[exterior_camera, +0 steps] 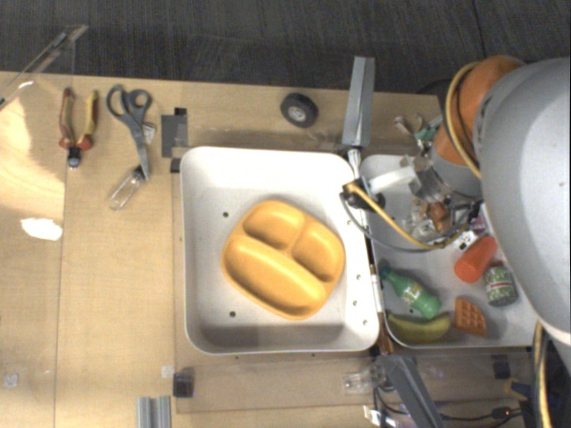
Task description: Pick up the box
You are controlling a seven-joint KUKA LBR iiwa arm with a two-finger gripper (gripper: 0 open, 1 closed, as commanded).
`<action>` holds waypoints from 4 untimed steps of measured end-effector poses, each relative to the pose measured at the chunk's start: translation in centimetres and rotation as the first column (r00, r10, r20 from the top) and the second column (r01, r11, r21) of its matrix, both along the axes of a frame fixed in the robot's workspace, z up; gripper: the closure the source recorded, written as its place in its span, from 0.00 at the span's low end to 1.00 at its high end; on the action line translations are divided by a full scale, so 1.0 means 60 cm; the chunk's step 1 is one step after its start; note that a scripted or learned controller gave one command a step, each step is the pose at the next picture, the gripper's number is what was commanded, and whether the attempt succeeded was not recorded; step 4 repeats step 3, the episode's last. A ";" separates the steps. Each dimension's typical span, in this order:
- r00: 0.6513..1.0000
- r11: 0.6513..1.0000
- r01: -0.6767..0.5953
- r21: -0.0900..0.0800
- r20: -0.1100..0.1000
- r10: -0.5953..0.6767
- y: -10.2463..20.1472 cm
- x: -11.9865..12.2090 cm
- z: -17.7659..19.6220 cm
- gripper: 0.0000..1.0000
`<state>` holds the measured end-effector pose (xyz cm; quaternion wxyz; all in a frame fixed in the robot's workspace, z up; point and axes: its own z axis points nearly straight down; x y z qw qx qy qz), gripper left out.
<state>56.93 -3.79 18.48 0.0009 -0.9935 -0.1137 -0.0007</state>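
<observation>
Grey arm (526, 150) is seen over the right bin (516, 330). Its gripper (434, 210) is set low among small toys (412, 292); open or closed cannot be told. Which one is the box, and how it points, cannot be told.

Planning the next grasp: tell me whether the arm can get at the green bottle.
Probably yes: the green bottle lies uncovered in the right bin, near the arm; the banana beside it may crowd a grasp.
</observation>
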 end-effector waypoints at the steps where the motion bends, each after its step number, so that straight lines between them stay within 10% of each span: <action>1: 1.000 1.000 0.000 0.000 0.000 0.000 0.000 0.000 0.000 0.00; 2: 0.991 0.991 -0.134 -0.001 0.000 0.134 -0.033 -0.136 -0.001 0.00; 3: 0.995 0.995 -0.098 -0.002 0.002 0.098 -0.215 -0.135 0.089 0.00; 4: 0.995 0.995 -0.098 -0.002 0.002 0.098 -0.215 -0.135 0.089 0.00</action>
